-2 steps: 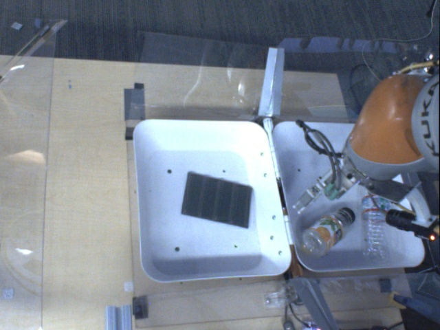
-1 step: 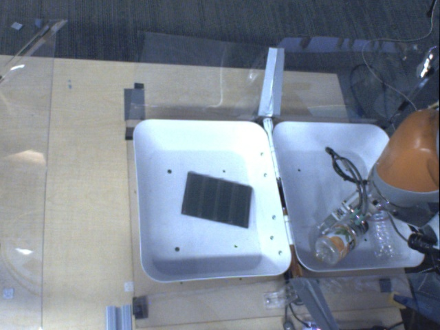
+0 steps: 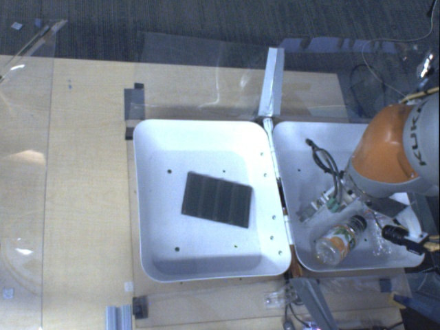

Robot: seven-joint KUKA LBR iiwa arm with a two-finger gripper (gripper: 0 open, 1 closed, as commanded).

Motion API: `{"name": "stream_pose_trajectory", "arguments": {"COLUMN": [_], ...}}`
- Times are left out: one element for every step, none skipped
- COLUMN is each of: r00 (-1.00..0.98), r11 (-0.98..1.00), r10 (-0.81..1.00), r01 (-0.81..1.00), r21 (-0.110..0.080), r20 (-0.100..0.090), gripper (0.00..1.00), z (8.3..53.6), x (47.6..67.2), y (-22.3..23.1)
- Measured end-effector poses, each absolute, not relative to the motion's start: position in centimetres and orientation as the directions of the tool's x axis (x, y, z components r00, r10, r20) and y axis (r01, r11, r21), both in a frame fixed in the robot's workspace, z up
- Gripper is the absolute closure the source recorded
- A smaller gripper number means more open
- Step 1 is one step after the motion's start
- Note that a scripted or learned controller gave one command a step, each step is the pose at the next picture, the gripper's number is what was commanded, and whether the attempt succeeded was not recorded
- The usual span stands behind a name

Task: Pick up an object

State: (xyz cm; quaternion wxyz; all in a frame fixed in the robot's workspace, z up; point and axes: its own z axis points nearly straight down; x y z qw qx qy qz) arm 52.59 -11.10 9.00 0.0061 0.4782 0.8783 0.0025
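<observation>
Over the right-hand shallow white bin [image 3: 302, 150] the grey arm's hand [image 3: 335, 199] hangs low, and whether it is apart or together I cannot tell. Just below it, toward the bin's near edge, lies a clear plastic bottle with an orange label [image 3: 338, 241], its long axis slanting from lower left to upper right. Further out, the left white bin [image 3: 158, 184] holds a flat dark ribbed rectangular pad [image 3: 217, 199], well apart across the wooden table [image 3: 69, 184]

A pale wooden bench [image 3: 69, 205] stands on dark grey carpet [image 3: 172, 5].
</observation>
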Motion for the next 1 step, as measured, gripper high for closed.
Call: {"name": "stream_pose_trajectory", "arguments": {"r00": [-0.363], "r11": [0.363], "r10": [0.932], "r01": [0.932], "r21": [0.013], "r20": [-0.005], "gripper": [0.0], "z": [8.96], "x": [58.48], "y": [-8.86]}}
